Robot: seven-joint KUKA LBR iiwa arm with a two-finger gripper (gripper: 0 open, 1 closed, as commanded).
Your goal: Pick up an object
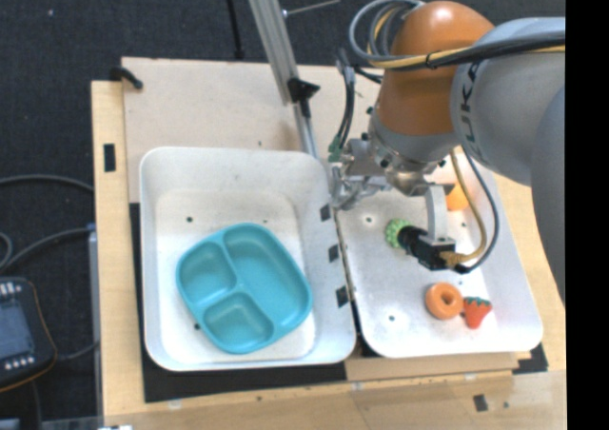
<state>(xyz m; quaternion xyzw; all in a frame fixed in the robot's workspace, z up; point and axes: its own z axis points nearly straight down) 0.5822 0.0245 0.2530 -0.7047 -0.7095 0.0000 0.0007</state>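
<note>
My gripper (345, 188) hangs over the far left part of the right bin (509, 319), close to the wall it shares with the left bin. A small green object (394, 231) lies in the right bin, a little to the right of the gripper and nearer the front. An orange ring (443, 301) and a small red and green piece (477, 311) lie side by side near that bin's front right. An orange item (458, 198) peeks out from behind the arm at the bin's right. Nothing is seen held in the gripper.
A teal divided plate (244, 287) lies in the left bin (162, 181), toward its front. A slanted metal pole (271, 24) rises behind the bins. The arm's orange and grey body (447, 67) covers the far end of the right bin.
</note>
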